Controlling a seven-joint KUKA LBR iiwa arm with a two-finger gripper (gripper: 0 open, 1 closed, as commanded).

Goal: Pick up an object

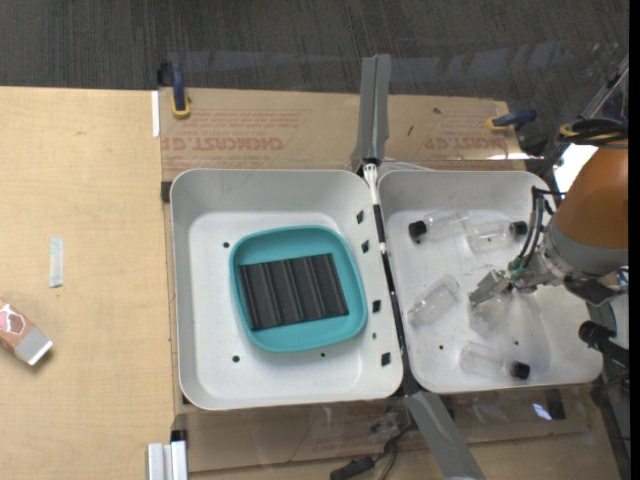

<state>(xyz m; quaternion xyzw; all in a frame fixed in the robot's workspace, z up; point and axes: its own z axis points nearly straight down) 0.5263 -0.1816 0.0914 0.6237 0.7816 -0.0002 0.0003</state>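
Item 1: left bin (200,298), shallow, white, on the bench (80,188). Holds one teal tray (245,338) with rounded corners, lying flat at the bin's middle; a dark ribbed insert (297,290) fills its well. The tray lies apart from all four bin walls.

Item 2: right bin (440,373), shallow, white, just beside the left bin; a grey divider bar (374,118) runs up from the seam between them. Holds several clear plastic bottles with black caps, hard to separate against the white floor:
- one bottle (440,226) near the far wall, cap toward the left
- one bottle (495,232) beside it, cap toward the right
- one bottle (432,301) at mid-floor, tilted
- one bottle (492,362) near the front wall, cap at lower right

Item 3: gripper (490,290), reaching in from the right under the arm's orange band (600,203), low over the right bin's middle. It sits just right of the tilted mid-floor bottle, among the clear bottles. Whether the fingers are spread or clenched cannot be told, nor whether anything sits between them.

Item 4: bench surroundings. Brown cardboard sheet (240,133) with red print behind the bins, clamped at both far corners (178,103). Left of the bins, well apart: a small grey strip (56,263) and a red-and-white tube (22,333) at the edge
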